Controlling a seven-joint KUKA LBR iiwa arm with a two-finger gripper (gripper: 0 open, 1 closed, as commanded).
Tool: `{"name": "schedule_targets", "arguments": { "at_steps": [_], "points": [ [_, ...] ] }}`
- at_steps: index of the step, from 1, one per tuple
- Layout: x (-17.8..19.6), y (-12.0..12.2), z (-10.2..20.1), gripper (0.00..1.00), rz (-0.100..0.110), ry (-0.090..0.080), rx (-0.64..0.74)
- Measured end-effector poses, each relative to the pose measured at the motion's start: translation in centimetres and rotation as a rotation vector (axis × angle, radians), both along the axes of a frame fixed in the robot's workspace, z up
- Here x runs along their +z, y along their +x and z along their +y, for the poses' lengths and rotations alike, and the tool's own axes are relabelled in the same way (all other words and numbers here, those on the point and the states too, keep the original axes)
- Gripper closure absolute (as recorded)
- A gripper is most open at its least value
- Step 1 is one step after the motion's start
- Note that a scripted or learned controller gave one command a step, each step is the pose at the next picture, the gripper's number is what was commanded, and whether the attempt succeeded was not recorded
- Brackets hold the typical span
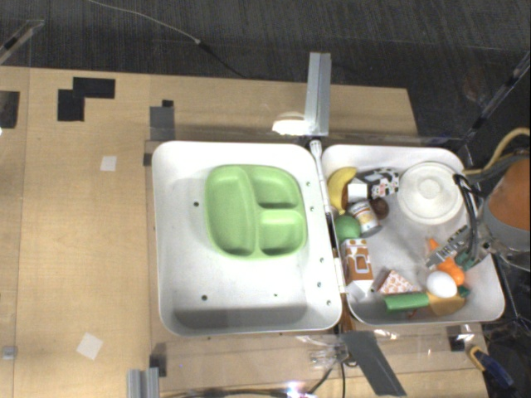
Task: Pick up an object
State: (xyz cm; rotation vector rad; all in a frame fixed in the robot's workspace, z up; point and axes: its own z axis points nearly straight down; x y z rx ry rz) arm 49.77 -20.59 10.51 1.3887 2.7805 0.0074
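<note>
**Arm at the crowded bin, no catch to see**

Nearest the camera, along the front wall of the right bin (494,305), lie a green block (406,302), a white egg (441,284) and an orange piece (453,269), packed close together in the corner. The gripper (452,249) hangs just above this heap, reaching in from the right; whether it is released or clenched I cannot tell, and nothing shows in its grasp. Any of these small things could serve as the object to pick up, and the egg and the orange piece lie closest under the tool.

Further back stand a small jar (363,220), a banana (338,186) against the dividing wall, and a white round lid (430,191).

The left bin (178,247) holds a green divided plate (254,210), lying flat, well apart from the arm.
</note>
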Motion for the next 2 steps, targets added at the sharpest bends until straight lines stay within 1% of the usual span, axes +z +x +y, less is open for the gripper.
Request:
{"name": "schedule_targets", "arguments": {
  "at_steps": [1,2],
  "points": [
    [8.4,-0.8,5.0,1.0,0.021,0.014,-0.189],
    [11.9,2.2,11.6,1.0,0.024,0.015,-0.191]
  ]
}}
